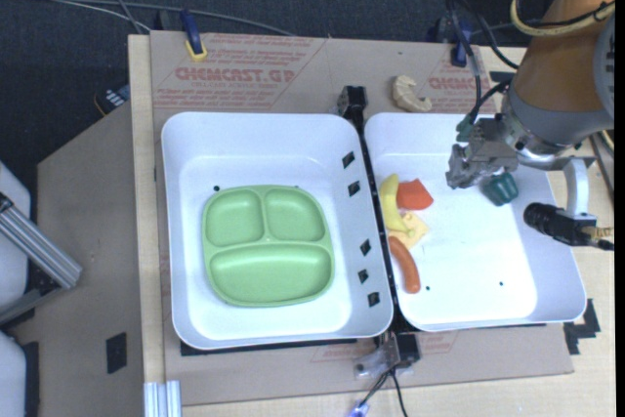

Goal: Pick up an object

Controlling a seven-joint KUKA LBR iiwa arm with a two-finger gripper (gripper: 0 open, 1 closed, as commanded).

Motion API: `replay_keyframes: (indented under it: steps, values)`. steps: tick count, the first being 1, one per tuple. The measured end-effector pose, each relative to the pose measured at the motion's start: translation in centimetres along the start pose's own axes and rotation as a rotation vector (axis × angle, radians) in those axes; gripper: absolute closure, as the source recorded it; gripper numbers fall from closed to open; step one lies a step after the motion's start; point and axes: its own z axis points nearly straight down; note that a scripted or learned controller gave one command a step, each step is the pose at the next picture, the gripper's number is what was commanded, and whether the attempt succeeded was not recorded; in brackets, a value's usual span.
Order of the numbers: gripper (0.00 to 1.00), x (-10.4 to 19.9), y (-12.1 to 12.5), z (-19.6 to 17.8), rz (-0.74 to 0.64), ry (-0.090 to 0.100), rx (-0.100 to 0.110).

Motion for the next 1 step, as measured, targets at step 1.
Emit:
replay_keyframes:
  steps: [1]
  values:
    - [1.00, 4.41, 2.34, -0.69, -0.002, 0.001, -0.001]
